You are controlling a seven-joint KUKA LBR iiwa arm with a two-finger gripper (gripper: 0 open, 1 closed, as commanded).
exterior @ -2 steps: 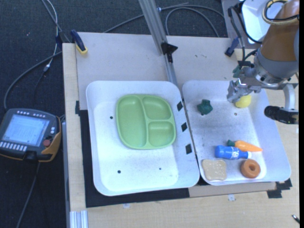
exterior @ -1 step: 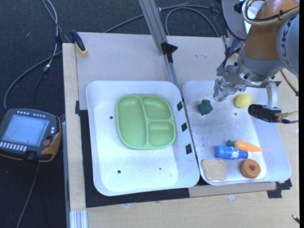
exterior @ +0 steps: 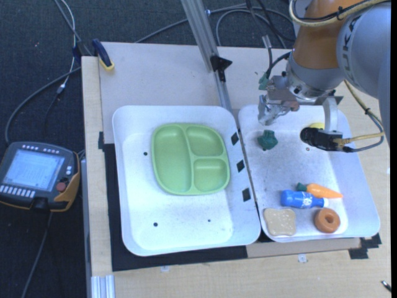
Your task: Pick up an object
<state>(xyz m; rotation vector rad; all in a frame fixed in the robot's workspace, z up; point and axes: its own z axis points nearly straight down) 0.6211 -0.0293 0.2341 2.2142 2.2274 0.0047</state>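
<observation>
my pincer [exterior: 270,118] hung over the right bin [exterior: 366,219]. the green toy [exterior: 268,140] sat just below it, apart. couldn't tell how it was set.

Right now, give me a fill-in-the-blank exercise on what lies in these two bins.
1. The green divided plate lies in the ____ bin.
2. The gripper hangs just above the small dark ____ object.
3. The doughnut sits to the ____ of the slice of toast.
4. The carrot lies beside the ____ bottle.

Missing words: left; green; right; blue
</observation>
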